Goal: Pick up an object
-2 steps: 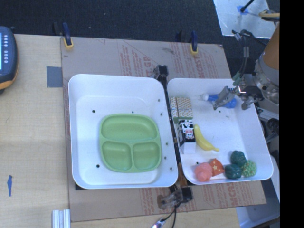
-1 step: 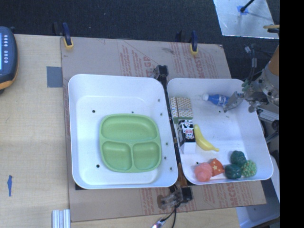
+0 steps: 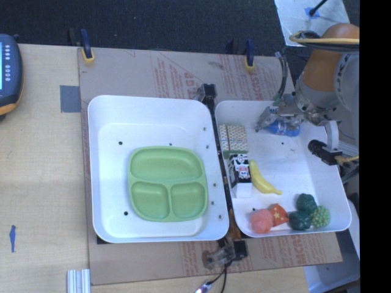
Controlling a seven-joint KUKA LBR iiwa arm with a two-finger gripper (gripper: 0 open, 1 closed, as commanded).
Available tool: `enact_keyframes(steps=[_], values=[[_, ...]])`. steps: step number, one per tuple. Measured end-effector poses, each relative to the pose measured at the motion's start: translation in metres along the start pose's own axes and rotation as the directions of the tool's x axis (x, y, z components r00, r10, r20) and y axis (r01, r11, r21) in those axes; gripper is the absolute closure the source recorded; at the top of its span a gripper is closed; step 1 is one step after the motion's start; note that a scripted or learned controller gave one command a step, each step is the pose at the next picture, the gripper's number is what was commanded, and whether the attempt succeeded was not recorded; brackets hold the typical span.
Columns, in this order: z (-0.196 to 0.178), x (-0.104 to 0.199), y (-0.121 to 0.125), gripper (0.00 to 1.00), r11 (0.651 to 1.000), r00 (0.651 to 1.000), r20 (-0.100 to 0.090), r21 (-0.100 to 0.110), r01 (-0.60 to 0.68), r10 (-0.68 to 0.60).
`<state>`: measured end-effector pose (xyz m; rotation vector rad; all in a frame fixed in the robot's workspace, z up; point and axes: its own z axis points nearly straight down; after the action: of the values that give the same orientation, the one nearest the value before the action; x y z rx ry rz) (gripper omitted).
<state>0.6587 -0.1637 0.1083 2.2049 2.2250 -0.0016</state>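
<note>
Nearest me, at the right white bin's [image 3: 342, 188] five o'clock, the green broccoli-shaped toy [image 3: 310, 212] looks light, knobbly, best pinched across its crown, though I cannot tell how my gripper [image 3: 278, 122] stands.

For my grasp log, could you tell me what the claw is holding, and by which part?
It cannot be told: the claw sits over a blue object in the right bin.

Robotics lab test bench.
Wooden bench [image 3: 43, 182] with clamped cardboard sheet [image 3: 153, 72], two white bins [image 3: 98, 163] fixed side by side, toy food [image 3: 287, 215], green divided tray [image 3: 166, 183], control pendant [image 3: 9, 72], grey-orange robot arm [image 3: 327, 66].
</note>
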Motion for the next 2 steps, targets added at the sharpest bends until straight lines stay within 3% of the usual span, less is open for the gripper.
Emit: enact_keyframes(steps=[1, 2], values=[[-0.147, -0.015, -0.008, 0.0, 1.0, 1.0, -0.003, -0.006, -0.008, 0.008], [-0.1, 0.064, -0.008, 0.0, 1.0, 1.0, -0.007, 0.012, 0.0, 0.001]])
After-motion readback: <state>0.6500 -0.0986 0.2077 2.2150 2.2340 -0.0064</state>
